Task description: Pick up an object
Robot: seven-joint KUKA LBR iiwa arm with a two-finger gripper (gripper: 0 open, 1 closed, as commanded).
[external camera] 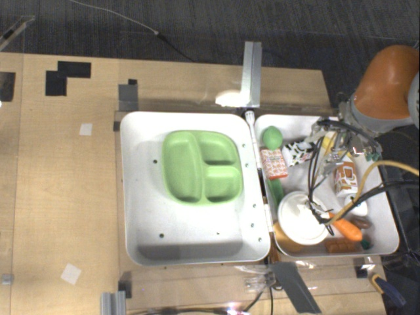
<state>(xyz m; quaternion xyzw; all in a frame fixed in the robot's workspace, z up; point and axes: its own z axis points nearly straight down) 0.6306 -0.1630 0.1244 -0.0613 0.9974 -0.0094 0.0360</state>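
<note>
A pale wooden tabletop (59, 195) sat against dark carpet, seen from above, and carried two shallow white bins side by side. The left bin (141, 235) held a green divided plate (200, 166) lying flat near its middle. The right bin (387, 238) was crowded: a green ball (272, 136) at its far left corner, a small red and white packet (274, 163) just below it, a black and white cow toy (300, 152) beside that, a white bowl (300, 218) lower down, and an orange carrot (348, 228) near the front right.

The arm's orange band (387, 81) hung over the right bin's far right side, with the gripper (338, 149) and its cables below. Whether its fingers were apart or together could not be told.

Every object appeared to rest in the bins, so the pick-up looked not yet done; choosing, closing and lifting seemingly remained.
</note>
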